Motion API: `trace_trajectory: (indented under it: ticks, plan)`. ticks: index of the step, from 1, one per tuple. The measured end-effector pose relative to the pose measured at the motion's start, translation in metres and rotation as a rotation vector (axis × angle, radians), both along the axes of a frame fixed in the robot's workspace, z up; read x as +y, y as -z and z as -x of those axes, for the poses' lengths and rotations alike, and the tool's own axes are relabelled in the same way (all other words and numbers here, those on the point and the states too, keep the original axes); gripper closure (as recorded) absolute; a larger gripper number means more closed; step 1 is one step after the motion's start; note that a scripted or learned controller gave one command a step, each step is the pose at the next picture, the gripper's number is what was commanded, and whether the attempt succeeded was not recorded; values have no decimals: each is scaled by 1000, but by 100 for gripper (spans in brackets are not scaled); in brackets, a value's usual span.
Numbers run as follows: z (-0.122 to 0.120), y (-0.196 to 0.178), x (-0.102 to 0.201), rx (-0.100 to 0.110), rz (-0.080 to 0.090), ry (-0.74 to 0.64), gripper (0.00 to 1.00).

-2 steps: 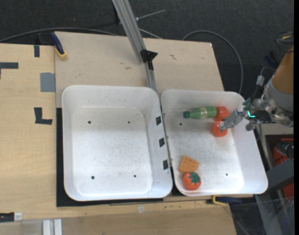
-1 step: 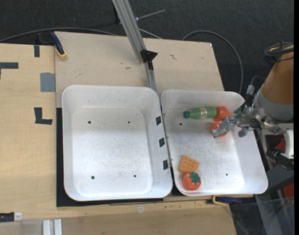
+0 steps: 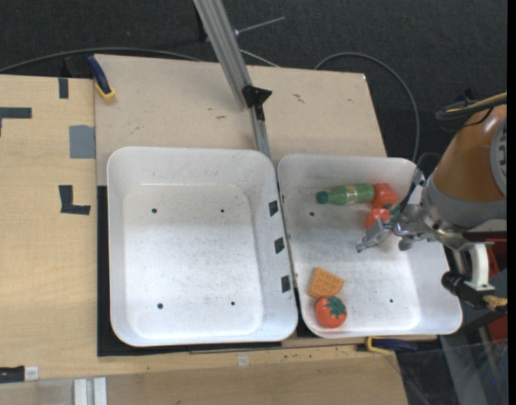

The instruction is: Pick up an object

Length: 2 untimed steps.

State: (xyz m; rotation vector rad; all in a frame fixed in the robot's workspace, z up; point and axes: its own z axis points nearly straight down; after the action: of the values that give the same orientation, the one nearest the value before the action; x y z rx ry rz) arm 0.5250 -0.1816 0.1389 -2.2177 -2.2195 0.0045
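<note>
White plastic, two shallow bins side by side on the desk (image 3: 207, 91).

Camera view: the left bin (image 3: 122, 226) lay bare of objects as far as you could see. The right bin (image 3: 435, 310) held all the candidates. A green bottle (image 3: 346, 196) with an orange end lay on its side near the far wall. A small red piece (image 3: 377, 218) sat just beside it, touching or nearly touching the gripper (image 3: 372, 241). A tan waffle-patterned cracker (image 3: 326, 282) and a red tomato-like toy (image 3: 331, 311) lay together at the near left corner, well apart from the arm.

The gripper was low over the bin floor, between the bottle and the near wall. You could not tell whether it was parted or closed; nothing was visibly caught in it.

Judgement on handling: the bottle looked light, hollow and smooth, so it would likely roll or slip. You would do best to close across its body at mid-length, square to the long axis. The tomato toy looked rounder and harder to pinch. The cracker lay flat, offering little edge.
</note>
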Motion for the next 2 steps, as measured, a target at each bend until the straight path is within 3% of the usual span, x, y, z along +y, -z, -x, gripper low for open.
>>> trace_trajectory:
  ticks: [1, 2]
  plan:
    - [0, 51, 0, -4, 3, 0, 0]
    - [0, 40, 1, -4, 1, -1, 100]
